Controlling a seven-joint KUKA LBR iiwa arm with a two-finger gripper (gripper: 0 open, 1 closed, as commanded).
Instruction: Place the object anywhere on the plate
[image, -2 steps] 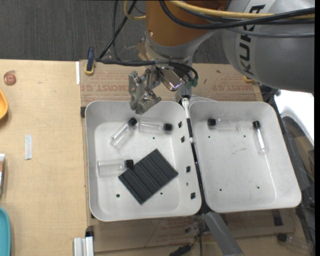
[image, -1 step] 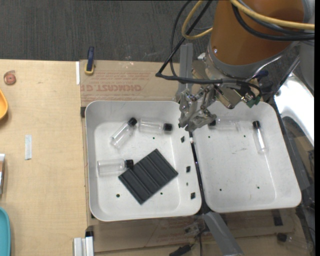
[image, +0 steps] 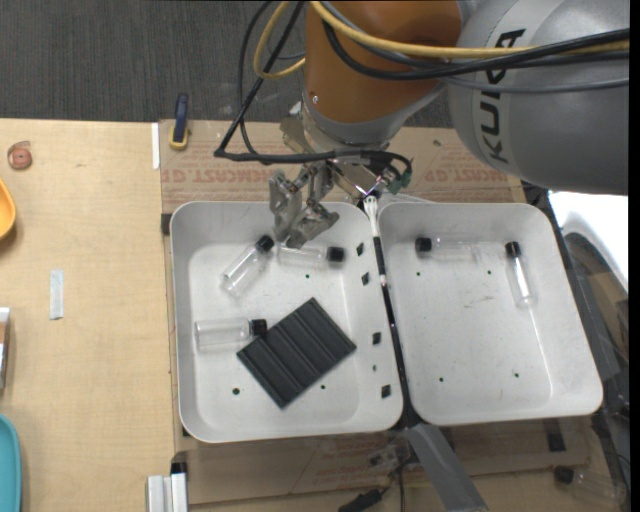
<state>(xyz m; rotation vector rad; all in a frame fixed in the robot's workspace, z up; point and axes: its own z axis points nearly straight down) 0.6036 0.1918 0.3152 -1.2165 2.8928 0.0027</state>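
In the left bin (image: 190, 400) three clear vials with black caps lie flat, one at the lower left (image: 228, 331), one tilted above it (image: 246, 262) and one near the top (image: 312, 254), with a black ribbed plate (image: 296, 351) lying slantwise below them, no vial on it. The gripper (image: 300, 218) hangs low over the top of that bin, just above the topmost vial, and I cannot tell how it is set. In the right bin (image: 570, 390) two more vials (image: 447, 246) (image: 518, 272) lie near the top.

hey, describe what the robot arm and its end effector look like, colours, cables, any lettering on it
The arm is a bulky grey casing with rounded surfaces, bearing dark KUKA lettering partly in frame. Above the wrist sits a broad orange band. Yellow and black cables loop loosely around it, with thinner black wires trailing near the wrist. The end effector is a small bare-metal, silvery two-finger assembly.
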